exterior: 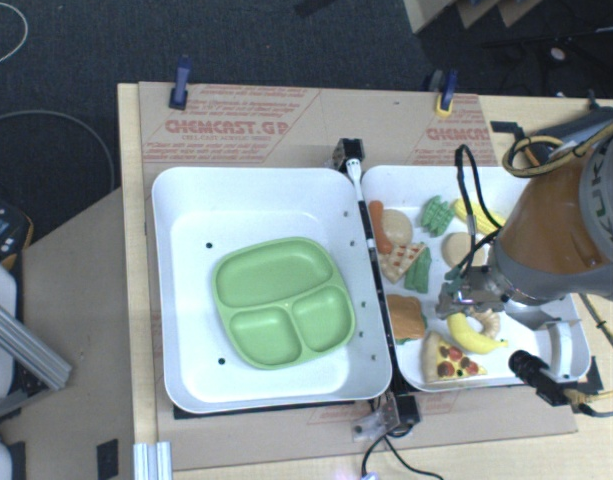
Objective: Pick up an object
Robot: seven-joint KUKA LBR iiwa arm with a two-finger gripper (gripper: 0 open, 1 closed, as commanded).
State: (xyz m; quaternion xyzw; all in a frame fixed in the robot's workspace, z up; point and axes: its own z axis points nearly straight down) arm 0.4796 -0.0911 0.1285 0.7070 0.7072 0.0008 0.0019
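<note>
The hand [468, 303] sits right above the banana [475, 334], can't tell its state; crowded toys at 9 o'clock could get nudged.

This is a robotics lab. A worktop [286, 118] of protective-film-covered board printed "CHEMCAST" is held by clamps [180, 83] along its far edge, above dark carpet [186, 18]. Loose cables [16, 118] trail over the floor at the left, aluminium framing [26, 353] stands by the near-left corner, and two white bins [186, 218] sit side by side.
</note>
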